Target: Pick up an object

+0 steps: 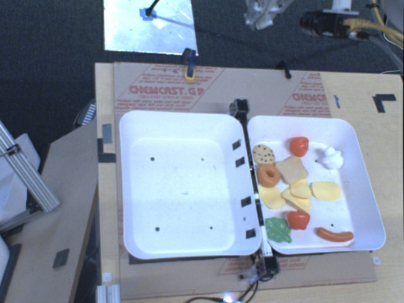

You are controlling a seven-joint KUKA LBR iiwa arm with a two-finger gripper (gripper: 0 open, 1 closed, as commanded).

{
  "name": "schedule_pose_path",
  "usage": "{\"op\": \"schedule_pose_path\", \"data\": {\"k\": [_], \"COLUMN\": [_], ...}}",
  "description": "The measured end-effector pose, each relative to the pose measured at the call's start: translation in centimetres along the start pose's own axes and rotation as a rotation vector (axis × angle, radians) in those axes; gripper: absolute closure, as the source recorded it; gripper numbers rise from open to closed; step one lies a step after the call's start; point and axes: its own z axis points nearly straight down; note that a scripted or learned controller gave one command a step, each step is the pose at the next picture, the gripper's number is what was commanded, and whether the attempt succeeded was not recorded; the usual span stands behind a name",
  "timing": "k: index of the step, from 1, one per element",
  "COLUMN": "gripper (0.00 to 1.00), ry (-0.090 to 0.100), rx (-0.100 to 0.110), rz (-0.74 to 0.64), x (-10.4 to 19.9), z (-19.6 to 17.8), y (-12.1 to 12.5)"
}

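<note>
The right bin point(366, 188) holds several toy foods. Among them are a speckled cookie point(262, 153), a red tomato point(299, 146), a white lumpy piece point(330, 158), an orange donut point(269, 175) and a tan toast slice point(292, 168). Lower down lie yellow wedges point(326, 190), a second red piece point(298, 219), a green leafy piece point(278, 230) and a sausage point(334, 235). My gripper point(260, 19) hangs high beyond the bench's far edge, well back from the bins. It is open with nothing between its fingers.
The left bin point(129, 188) sits beside the right one, joined by a black-clipped divider point(247, 169). A shiny metal plate point(148, 17) lies on the floor at the back left. Cables and a black fitting point(334, 23) lie at the upper right.
</note>
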Motion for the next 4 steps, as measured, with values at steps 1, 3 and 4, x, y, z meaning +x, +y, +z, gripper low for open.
{"op": "schedule_pose_path", "data": {"k": [1, 3, 4], "gripper": [1.00, 1.00, 1.00], "ry": [-0.008, -0.005, -0.007], "rx": [0.026, 0.017, 0.021], "rz": [0.014, 0.006, 0.013], "x": [-3.3, 7.6, 4.9], "z": [9.9, 7.5, 10.4], "y": [1.5, 1.6, 1.5]}}
